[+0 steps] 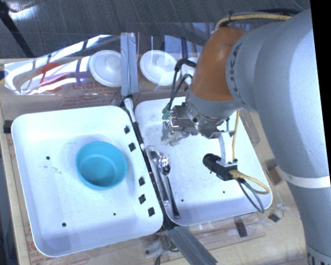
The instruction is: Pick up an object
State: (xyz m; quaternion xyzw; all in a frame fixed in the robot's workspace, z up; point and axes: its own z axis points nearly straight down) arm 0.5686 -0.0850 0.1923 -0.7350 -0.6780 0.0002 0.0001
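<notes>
White walls ring both bins, and I see open floor across the left bin point(48, 201) around a blue bowl point(101, 164) near its centre. In the right bin point(212, 206), a metal spoon point(162, 171) lies along the nine o'clock wall. My claw point(172, 127) hangs low toward eleven o'clock there; I cannot tell its opening or any hold.

A pale wooden surface point(79, 260) stands on a dark grey ribbed floor point(139, 7). Along its far edge a clear glossy panel point(63, 66) catches bright white glare. A black pole point(14, 27) slants across the floor at upper left.
</notes>
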